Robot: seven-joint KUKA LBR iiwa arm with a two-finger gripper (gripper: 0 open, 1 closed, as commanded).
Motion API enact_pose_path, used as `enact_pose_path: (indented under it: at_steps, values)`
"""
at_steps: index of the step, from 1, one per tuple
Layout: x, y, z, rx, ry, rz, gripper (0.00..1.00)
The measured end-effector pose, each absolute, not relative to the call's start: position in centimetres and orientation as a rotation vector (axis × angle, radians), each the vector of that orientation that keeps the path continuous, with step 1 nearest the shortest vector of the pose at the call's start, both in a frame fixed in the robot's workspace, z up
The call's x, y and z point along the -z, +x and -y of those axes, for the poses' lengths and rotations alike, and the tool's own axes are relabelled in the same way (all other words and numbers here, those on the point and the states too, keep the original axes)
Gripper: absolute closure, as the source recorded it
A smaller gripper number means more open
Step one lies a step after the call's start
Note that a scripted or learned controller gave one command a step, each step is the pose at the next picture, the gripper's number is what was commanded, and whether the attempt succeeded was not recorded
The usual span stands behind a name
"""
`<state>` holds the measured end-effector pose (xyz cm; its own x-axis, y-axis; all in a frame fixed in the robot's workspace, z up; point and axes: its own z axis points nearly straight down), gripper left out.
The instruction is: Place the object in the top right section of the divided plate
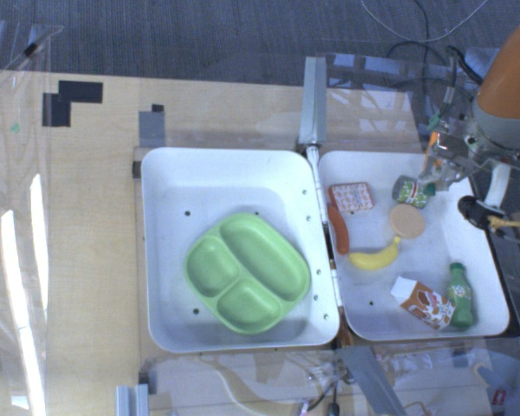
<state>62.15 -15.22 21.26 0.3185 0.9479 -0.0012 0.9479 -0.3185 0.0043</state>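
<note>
The green divided plate (247,272) lies tilted in the left white bin (169,232), with nothing in its three sections. The arm reaches in at the upper right, its orange band (511,76) above the wrist. My gripper (434,172) hangs over the back of the right bin (494,319), just above and to the right of a small green can (411,191). A round tan disc (407,222) lies right in front of the can. I see nothing clearly held.
The right bin also holds a pink checkered block (351,198), a red sausage (337,229), a banana (374,257), a brown and white carton (425,305) and a green bottle (458,295). A metal rail (311,102) runs back from between the bins.
</note>
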Motion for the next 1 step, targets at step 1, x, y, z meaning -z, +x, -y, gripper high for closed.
enact_pose_path:
  at_steps: [1]
  values:
    - [-15.67, 63.97, 8.96, -0.002, 2.535, -1.855, 1.0]
